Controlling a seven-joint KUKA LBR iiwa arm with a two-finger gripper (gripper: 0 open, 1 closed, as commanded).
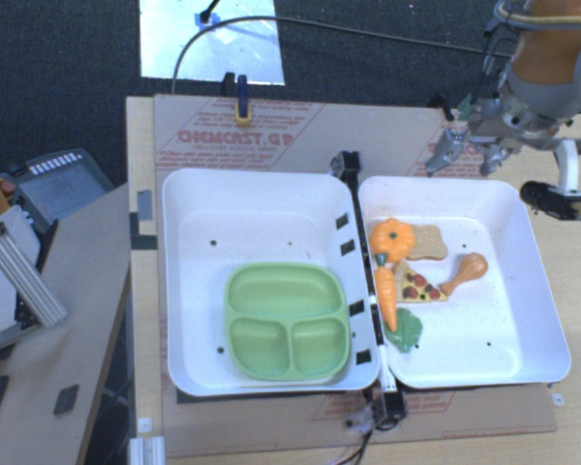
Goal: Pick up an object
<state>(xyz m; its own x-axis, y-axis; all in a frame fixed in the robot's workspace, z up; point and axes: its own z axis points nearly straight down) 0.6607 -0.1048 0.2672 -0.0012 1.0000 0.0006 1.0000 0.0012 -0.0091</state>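
- The grey two-finger gripper (pixel 463 155) hovers over the far rim of the right-hand shallow white bin (pixel 537 260), jaws spread and holding nothing, apparently poised to descend.
- The toy food lies clustered by that bin's left wall: orange plastic pumpkin (pixel 391 239), tan bread slice (pixel 429 243), orange carrot (pixel 385 297), brown drumstick (pixel 464 271).
- The green three-compartment plastic plate (pixel 287 320) sits in the left white bin (pixel 203 221), well apart.

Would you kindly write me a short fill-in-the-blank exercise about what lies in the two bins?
1. The green divided tray lies in the ____ bin.
2. The carrot lies just below the orange ____.
3. The drumstick lies to the ____ of the pizza slice.
4. The gripper hovers above the right bin's ____ rim.

Missing words: left; pumpkin; right; far
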